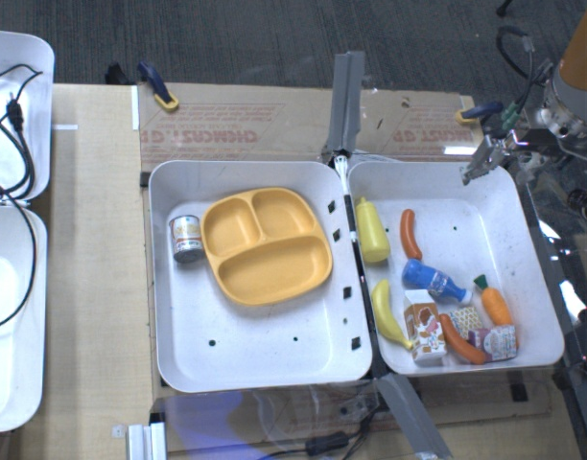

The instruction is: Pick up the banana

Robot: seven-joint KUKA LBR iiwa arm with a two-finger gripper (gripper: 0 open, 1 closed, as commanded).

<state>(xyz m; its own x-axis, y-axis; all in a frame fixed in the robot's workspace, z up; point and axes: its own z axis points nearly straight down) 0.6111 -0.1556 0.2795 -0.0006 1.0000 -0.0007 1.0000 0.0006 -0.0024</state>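
Note:
The banana is small and yellow. It lies along the left wall of the right bin, near the front, just left of a small carton. My gripper hangs over the right bin's far right corner, well away from the banana. Nothing shows between its fingers.
The right bin also holds a yellow bottle, an orange sausage, a blue bottle, a carrot and another sausage. The left bin holds a yellow divided plate and a small can.

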